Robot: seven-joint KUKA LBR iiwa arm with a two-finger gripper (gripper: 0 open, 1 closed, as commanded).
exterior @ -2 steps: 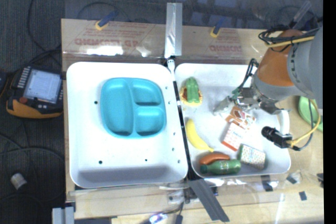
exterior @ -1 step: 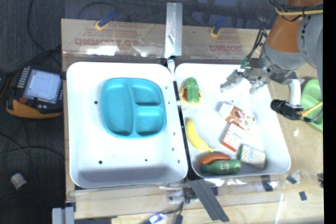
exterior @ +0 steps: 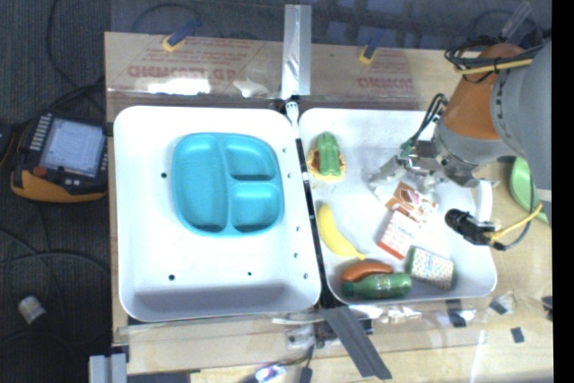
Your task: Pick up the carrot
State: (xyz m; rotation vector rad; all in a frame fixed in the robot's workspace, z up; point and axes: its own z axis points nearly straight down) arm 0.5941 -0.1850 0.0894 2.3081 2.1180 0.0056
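Box (exterior: 404, 220) label unreadable; carrot (exterior: 363, 268) nearby

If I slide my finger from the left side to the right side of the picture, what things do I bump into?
Handheld screen device → blue divided plate → banana → carton with red print → gripper. The toy food pieces near the banana overlap it in left-right position, so I skip them.

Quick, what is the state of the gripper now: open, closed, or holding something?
Gripper: cannot be told from this view. It is over the right bin, apart from the carrot, which lies near the bin's front edge.
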